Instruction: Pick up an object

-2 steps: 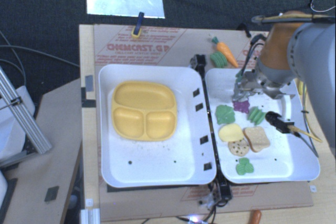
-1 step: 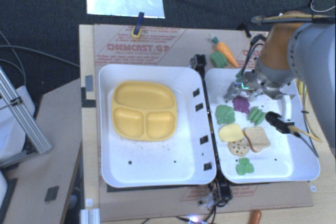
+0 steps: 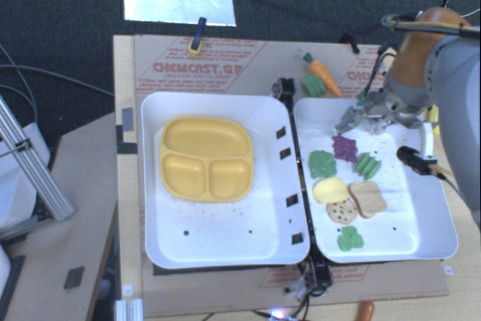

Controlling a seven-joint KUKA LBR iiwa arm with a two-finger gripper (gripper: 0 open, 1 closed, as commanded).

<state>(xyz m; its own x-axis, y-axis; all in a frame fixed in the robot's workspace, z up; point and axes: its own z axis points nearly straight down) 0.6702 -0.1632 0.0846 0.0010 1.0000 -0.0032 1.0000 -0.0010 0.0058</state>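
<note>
Camera view: hand at right bin far edge, above purple toy; grip state unclear.

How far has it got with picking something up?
Done: the gripper has reached into the right bin, near its far edge. In hand: nothing that I can see; the purple toy, green pieces, bread slice and cookie all lie on the bin floor. Left: come down on one, close on it and lift.
</note>
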